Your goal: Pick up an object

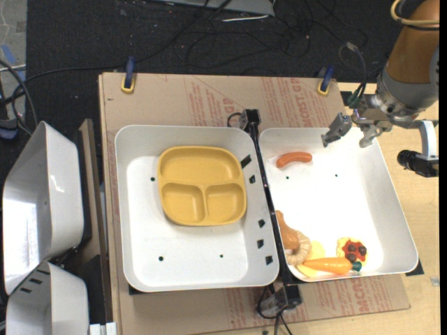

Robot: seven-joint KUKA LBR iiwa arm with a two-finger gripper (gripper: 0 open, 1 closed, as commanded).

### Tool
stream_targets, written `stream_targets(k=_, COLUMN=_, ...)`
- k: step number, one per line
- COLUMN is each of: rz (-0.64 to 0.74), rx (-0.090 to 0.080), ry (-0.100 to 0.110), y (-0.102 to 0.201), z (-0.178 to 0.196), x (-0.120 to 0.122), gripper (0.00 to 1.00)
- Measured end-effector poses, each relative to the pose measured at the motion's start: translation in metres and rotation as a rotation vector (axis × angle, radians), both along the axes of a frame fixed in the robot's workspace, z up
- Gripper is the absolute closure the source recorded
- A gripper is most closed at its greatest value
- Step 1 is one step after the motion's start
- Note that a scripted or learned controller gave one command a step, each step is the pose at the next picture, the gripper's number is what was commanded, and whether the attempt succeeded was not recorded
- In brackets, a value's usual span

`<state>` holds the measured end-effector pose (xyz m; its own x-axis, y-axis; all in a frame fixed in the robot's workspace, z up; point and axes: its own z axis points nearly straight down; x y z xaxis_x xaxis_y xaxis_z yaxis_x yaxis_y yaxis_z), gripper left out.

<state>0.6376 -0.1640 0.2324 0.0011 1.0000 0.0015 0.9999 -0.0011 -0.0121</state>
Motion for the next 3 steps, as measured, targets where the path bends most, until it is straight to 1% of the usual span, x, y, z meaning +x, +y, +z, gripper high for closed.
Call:
stream_targets(k=1, rz=0.002, rx=-0.002, ry=-0.012, y=0.0, z=0.007, x=0.003, gripper=0.0)
stream_targets(k=2, rz=0.005, rx=-0.001, ry=-0.008, y=0.005, z=-0.046, x=0.012, gripper=0.0)
stream_targets(k=3, rz=0.005, rx=-0.001, ry=-0.007, y=0.004, z=-0.108, x=0.017, gripper=0.0)
